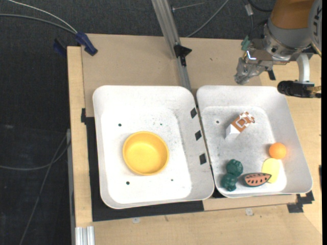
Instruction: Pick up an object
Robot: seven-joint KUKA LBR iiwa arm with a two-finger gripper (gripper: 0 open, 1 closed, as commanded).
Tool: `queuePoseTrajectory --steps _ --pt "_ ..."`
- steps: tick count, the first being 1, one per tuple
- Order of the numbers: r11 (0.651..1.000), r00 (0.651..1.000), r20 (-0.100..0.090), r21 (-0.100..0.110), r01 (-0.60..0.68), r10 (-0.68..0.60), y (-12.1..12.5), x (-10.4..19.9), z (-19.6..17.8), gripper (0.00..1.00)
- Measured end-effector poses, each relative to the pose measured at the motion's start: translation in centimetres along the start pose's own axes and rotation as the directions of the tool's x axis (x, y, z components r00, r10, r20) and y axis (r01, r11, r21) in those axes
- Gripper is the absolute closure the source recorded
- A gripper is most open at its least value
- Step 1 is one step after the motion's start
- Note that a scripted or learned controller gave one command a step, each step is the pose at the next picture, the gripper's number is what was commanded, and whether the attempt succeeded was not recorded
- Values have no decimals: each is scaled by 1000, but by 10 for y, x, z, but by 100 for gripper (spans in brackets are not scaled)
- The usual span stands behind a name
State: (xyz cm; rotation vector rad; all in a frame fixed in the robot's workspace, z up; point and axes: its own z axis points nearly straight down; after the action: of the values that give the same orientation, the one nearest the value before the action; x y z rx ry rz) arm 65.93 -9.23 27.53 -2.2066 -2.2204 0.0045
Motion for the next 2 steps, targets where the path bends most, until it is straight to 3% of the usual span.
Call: queuePoseTrajectory --steps 2 --pt "1000 1000 1 3 0 0 -10 109 -4 100"
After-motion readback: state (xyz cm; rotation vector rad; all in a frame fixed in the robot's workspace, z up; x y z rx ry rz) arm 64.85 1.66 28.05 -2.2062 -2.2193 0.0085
